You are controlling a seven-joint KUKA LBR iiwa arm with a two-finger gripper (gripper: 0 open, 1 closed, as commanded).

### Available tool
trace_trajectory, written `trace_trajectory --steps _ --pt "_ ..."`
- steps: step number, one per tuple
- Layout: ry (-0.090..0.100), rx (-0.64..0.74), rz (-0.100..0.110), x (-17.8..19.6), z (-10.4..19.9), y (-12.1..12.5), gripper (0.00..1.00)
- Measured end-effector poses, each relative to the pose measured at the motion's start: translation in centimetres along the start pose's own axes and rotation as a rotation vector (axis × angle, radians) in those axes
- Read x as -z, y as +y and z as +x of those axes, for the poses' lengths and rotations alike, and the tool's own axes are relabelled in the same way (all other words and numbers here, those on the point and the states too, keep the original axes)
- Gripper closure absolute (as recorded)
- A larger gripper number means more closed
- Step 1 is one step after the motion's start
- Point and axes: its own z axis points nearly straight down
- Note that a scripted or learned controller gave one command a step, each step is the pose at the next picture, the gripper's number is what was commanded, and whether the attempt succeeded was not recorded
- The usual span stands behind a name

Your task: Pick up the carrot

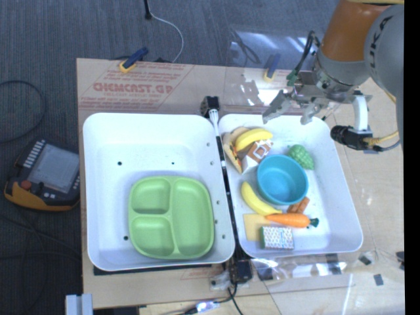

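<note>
- I see the carrot (289, 220) lying near the right bin's (346, 195) front, just below the blue bowl (282, 180).
- My gripper (292, 112) hangs spread and empty above the bin's far edge, well apart from it.

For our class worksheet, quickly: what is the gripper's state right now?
Gripper: open, holding nothing, above the right bin's far edge; the carrot lies in the bin.
</note>
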Motion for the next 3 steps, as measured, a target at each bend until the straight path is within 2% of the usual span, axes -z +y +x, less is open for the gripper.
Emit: trace_trajectory --steps 1,2,3 --pt "-0.001 0.262 -0.001 0.2 -4.9 -6.6 0.0" --pt "0.005 0.223 0.005 -15.1 -1.1 -13.1 0.0" --pt "-0.012 0.564 -0.028 -16.5 -1.7 -15.4 0.0"
